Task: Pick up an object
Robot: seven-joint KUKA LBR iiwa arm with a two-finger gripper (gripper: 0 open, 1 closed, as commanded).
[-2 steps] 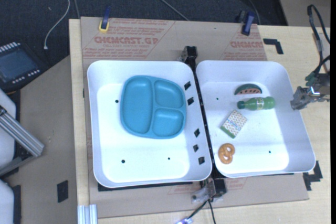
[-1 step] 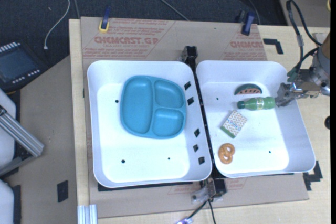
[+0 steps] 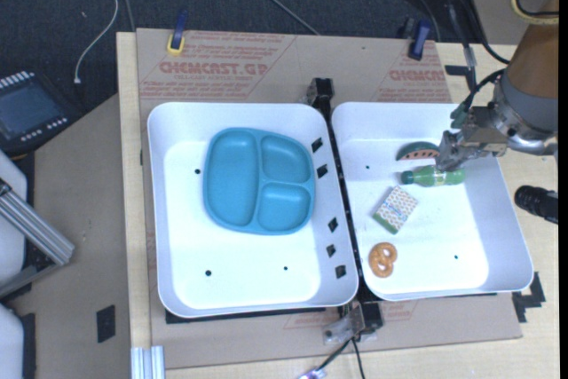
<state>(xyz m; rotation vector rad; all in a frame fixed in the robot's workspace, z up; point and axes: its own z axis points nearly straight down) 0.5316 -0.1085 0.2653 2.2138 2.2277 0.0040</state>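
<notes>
The right bin (image 3: pixel 497 231) holds several small objects. A watermelon slice (image 3: pixel 415 153) lies near its back, with a green bottle (image 3: pixel 433 178) on its side just in front. A speckled block (image 3: pixel 396 209) sits near the bin's middle and a pretzel (image 3: pixel 382 259) lies at the front left. My gripper (image 3: pixel 450 157) hangs low at the right end of the watermelon slice, directly over the green bottle. It hides part of both.
The left bin (image 3: pixel 177 217) carries a blue divided plate (image 3: pixel 258 180). A black divider with clips (image 3: pixel 333 191) runs between the bins. The arm's grey body and orange band (image 3: pixel 532 75) reach in over the right bin's far right corner.
</notes>
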